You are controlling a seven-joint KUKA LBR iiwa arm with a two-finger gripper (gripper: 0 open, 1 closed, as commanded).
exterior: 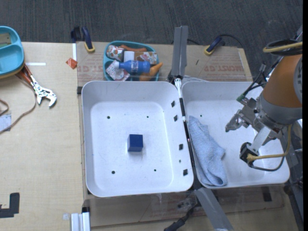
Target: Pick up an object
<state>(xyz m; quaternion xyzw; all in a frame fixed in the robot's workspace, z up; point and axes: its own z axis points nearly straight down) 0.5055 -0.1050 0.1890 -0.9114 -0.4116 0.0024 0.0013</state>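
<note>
The arm (284, 88) enters from the right and hangs over the right bin (231, 93). The gripper (243, 121) sits above the bin's right half, angled toward the floor of the bin. Its tip is small, dark and partly masked by wrist hardware and cabling; whether it is released or clenched cannot be determined. Nothing is visibly held.

Candidate objects:

1. Blue block (135, 142). It rests flat near the middle of the left bin (94, 105), well apart from every wall. This placement leaves free space on all sides for a top-down approach.
2. Pale blue cloth (206, 150). It lies crumpled along the left wall of the right bin, running from mid-bin to the front corner. It is the nearer object to the gripper, but apart from it. A soft, folded item of this kind is judged likely to slip or bunch on closure.

The two bins sit side by side on the counter (48, 167), touching along a central divider, which keeps both within the arm's reach.

Behind the left bin stands a teal bowl (131, 61) of mixed small items, outside the work area. A wrench (43, 94) lies on the counter at left.

Limits of the view:

- The arm's upper links are cut off at the right edge.
- A yellow cable loop (262, 158) below the wrist covers part of the right bin floor.
- A teal tray (9, 49) at far left is cut off.
- The bowl's contents are too cluttered to identify individually.
</note>
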